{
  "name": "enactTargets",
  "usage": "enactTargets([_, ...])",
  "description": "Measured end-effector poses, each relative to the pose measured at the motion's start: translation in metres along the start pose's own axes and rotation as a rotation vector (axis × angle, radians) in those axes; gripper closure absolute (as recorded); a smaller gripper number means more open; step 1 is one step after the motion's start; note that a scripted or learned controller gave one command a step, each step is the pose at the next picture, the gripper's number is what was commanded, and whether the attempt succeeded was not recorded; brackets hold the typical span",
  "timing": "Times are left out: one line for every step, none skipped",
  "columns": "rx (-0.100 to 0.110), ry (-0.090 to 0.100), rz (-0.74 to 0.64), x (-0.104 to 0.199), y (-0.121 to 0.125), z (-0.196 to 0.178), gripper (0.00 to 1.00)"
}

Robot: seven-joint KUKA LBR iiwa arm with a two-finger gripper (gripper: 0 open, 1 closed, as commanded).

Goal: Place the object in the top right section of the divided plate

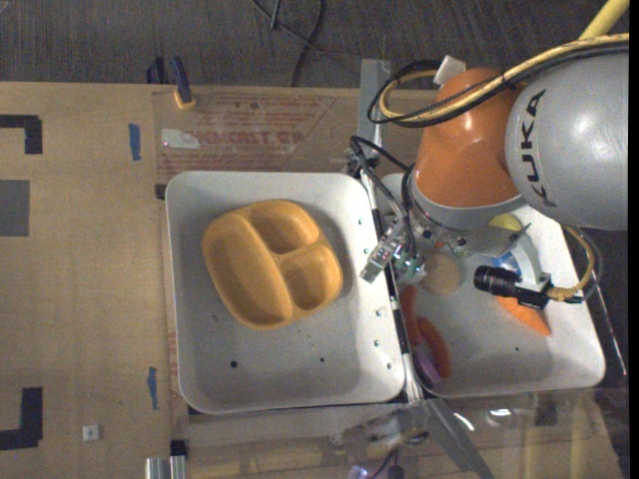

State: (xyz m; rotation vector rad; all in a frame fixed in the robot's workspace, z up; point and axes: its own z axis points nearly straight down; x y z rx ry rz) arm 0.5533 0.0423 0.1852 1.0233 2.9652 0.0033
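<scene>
A yellow divided plate (pixel 272 262) with three sections lies in the left bin (pixel 200 347); I see nothing in its sections. The grey and orange arm hangs over the right bin (pixel 569 367), and its gripper (pixel 431 263) points down near that bin's left wall, mostly hidden under the wrist. A beige round object (pixel 443 273) lies right at the gripper; whether it is held I cannot tell.
In the right bin lie an orange carrot-like piece (pixel 525 314), a red and purple item (pixel 429 347) by the left wall, a yellow piece (pixel 509 225) and a blue scrap (pixel 509 262). A black cylinder (pixel 499 280) juts out beside the wrist. Cables loop above the arm.
</scene>
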Motion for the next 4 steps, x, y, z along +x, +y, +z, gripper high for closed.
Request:
enactTargets([-0.001,-0.001,-0.105,0.001,0.029,-0.011,1.00])
enactTargets([-0.001,-0.001,-0.105,0.001,0.029,-0.011,0.00])
enactTargets([-0.001,0.001,-0.015,0.049,0.115,0.016,0.00])
enactTargets([0.000,0.001,-0.040,0.113,0.123,-0.071,0.00])
